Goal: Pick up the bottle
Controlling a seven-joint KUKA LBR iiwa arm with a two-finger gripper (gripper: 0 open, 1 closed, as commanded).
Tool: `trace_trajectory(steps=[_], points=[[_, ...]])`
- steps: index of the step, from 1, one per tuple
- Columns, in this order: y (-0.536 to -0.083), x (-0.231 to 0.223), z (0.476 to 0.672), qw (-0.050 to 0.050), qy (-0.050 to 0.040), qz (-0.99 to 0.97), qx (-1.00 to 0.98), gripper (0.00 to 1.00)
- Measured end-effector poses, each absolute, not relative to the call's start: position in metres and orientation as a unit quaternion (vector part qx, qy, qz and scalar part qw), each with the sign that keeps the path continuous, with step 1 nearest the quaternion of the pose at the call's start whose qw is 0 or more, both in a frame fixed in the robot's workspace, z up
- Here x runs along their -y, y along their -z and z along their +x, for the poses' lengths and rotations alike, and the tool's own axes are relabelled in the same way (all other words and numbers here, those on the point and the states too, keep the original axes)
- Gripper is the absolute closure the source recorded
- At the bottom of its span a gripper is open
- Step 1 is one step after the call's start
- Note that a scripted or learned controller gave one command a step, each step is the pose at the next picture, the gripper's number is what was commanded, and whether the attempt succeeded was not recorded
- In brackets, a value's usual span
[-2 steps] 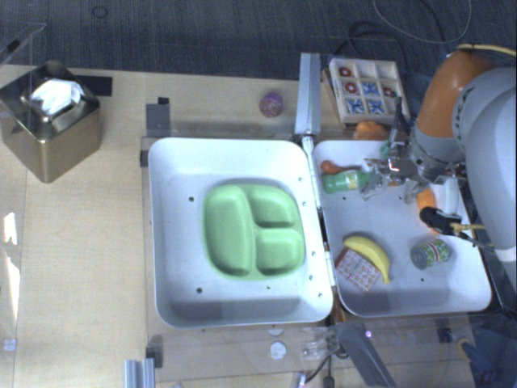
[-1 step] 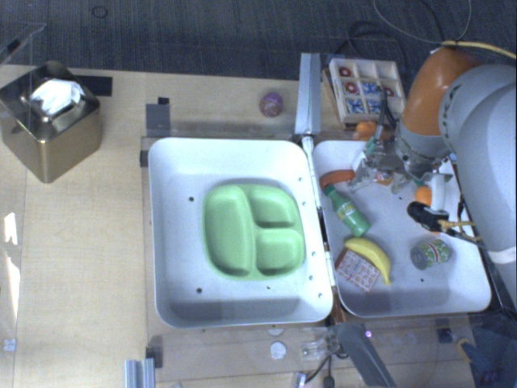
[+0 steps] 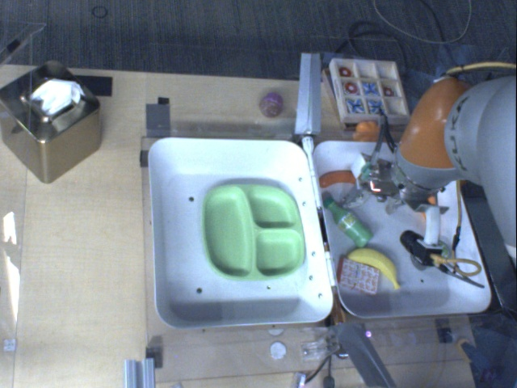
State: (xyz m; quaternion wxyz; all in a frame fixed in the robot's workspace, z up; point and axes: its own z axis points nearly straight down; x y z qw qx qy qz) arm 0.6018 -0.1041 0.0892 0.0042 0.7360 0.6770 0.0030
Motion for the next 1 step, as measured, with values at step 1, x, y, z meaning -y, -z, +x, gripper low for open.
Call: trace_trajectory(steps=[1], points=[[-0.0905, 0.0937, 0.5580, 0.007, -0.0046, 0.646, -0.763, 0.00]])
